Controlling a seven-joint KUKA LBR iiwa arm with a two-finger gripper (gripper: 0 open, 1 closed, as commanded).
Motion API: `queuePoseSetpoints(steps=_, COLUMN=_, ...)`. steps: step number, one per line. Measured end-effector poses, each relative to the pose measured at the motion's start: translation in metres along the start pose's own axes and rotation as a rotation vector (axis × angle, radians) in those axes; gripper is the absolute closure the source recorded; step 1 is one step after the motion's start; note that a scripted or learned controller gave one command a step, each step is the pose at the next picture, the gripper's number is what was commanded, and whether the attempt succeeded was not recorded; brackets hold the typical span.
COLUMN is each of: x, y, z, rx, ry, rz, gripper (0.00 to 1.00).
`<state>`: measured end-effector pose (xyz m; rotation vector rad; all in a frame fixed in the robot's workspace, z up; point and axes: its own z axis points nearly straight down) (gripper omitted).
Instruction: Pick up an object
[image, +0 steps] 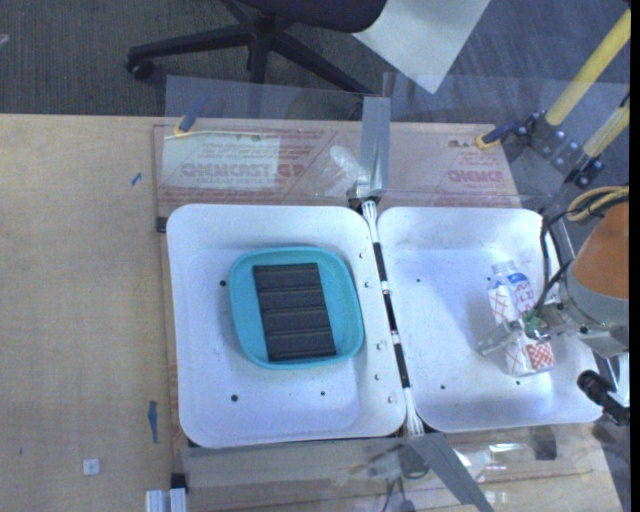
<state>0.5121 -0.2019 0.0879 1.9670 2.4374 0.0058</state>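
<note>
My gripper (512, 338) sits low in the right bin (450, 385), over a small packet (512, 296); jaw state cannot be told.

The tabletop (70, 300) is showing a pale, matt wood finish. Both white bins, the left bin (200, 400) and the right bin (440, 250), are looking like smooth moulded plastic with a soft sheen. The teal tray (245, 290) is showing glossy plastic, and the dark ribbed block (293, 311) in it is looking matt, possibly rubber. The small packet (510, 295) is gleaming like printed foil or plastic film. The claw (515, 335) is glinting as bare metal.
</note>
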Motion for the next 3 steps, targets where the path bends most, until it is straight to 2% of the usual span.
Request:
queuePoseSetpoints(steps=1, x=-0.002, y=0.0, z=-0.009, rx=-0.002, ry=-0.001, rz=0.003, gripper=1.0)
queuePoseSetpoints(steps=2, x=0.054, y=0.018, z=-0.087, rx=0.01, ry=0.004, rz=0.16, gripper=1.0)
queuePoseSetpoints(steps=3, x=0.057, y=0.092, z=-0.081, rx=0.004, ry=0.004, rz=-0.489, gripper=1.0)
